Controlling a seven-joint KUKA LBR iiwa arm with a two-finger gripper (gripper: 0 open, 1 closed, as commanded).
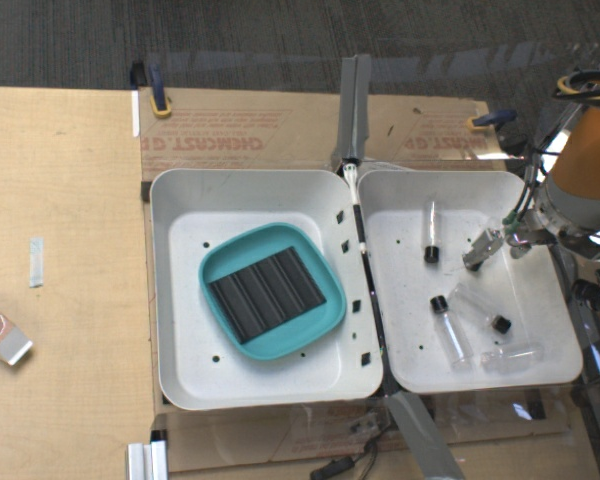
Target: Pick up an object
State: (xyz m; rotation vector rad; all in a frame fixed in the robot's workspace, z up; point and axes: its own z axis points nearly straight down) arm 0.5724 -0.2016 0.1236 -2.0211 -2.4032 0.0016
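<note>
Behind the bins, cardboard (310,133) reads "CHEMCAST GP" inverted; the tool's (480,251) grip state cannot be told.

Light tan wooden bench (60,188), two shallow white plastic bins side by side, left bin (170,268), right bin (550,363), brown printed cardboard sheet (240,133) beneath them, small grey strip (36,263) near left edge

Dark grey carpet floor (280,18) at top, light wooden benchtop (60,198), brown cardboard sheet (240,133) under the bins
</note>
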